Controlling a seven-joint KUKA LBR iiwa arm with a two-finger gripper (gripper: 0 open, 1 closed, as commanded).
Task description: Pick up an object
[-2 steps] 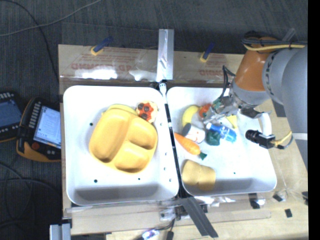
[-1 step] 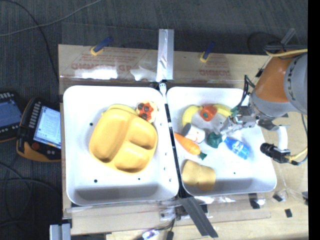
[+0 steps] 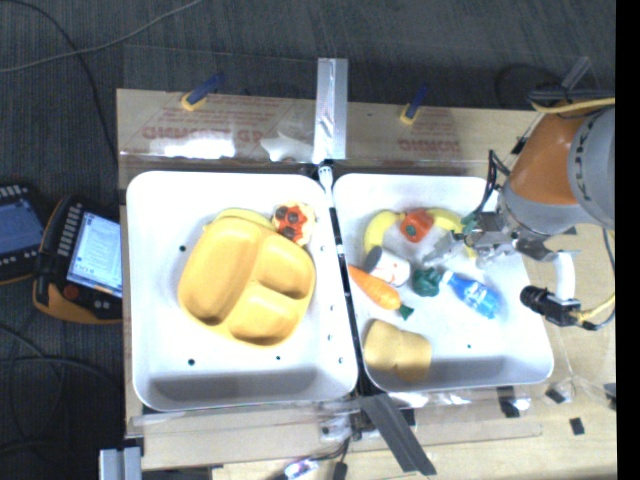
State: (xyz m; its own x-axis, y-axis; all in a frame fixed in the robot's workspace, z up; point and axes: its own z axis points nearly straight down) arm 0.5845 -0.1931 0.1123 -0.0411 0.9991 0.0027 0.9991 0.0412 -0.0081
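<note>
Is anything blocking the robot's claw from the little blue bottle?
Nothing visible does. The gripper hangs at the right bin's upper right, and the blue bottle lies just below it with bare white floor between. The green toy sits beside the bottle.

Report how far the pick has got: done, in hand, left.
Done: the arm has reached over the right bin, its end effector low among the clutter near the green toy and blue bottle. In hand: nothing visibly lifted; the toy carrot, banana and the rest lie on the bin floor. Left: the grasp and the lift.
</note>
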